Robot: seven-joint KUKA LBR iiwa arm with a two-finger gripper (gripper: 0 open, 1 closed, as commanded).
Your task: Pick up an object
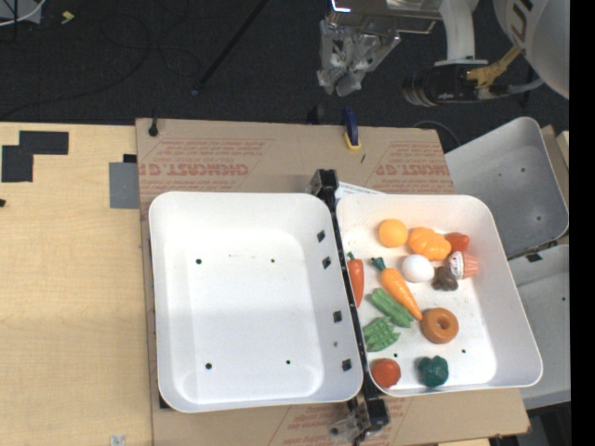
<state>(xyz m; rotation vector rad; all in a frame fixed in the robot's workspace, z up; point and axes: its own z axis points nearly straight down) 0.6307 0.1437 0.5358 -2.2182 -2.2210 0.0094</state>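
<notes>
The tool (341, 80) hangs well above the toy-crowded right bin (502, 249); its state cannot be told.

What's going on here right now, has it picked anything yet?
Nothing is picked yet. The hand hangs at the top of the view, beyond the bins and clear of everything. The toy food all lies in the right bin: a carrot, a donut, an egg, a tomato and a few more. The left bin holds none of it.
</notes>
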